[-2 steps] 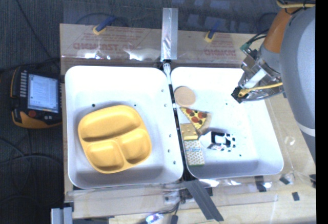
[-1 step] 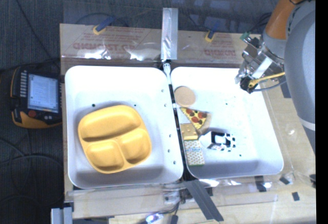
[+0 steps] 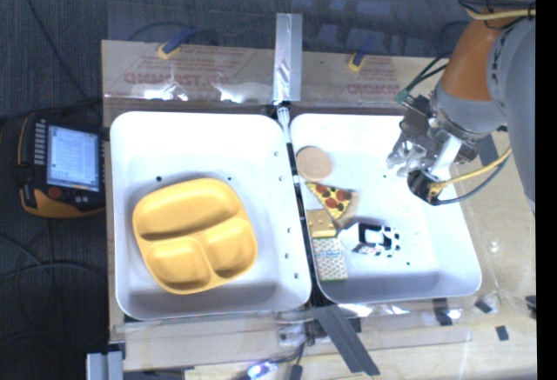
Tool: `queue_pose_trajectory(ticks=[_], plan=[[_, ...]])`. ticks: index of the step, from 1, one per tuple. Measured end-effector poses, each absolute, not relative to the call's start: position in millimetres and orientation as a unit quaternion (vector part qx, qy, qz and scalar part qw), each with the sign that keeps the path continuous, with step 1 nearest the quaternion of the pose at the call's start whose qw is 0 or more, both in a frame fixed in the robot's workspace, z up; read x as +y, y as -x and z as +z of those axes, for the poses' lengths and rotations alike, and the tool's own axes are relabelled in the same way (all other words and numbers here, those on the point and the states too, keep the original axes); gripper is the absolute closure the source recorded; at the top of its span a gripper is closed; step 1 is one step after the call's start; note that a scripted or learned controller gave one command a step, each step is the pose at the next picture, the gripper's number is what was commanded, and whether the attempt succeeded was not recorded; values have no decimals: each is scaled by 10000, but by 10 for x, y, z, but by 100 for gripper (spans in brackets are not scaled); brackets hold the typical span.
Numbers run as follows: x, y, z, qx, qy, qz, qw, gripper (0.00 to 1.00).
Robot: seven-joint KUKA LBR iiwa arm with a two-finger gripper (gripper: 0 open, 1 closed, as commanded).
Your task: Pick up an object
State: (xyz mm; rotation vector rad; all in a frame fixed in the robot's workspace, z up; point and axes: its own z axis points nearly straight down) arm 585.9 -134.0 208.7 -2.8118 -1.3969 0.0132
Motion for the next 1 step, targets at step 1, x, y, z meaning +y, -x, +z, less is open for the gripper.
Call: queue_pose_trajectory(ticks=[1], plan=[[-1328,-5693,913,-3607,9327,-21,-15,100]])
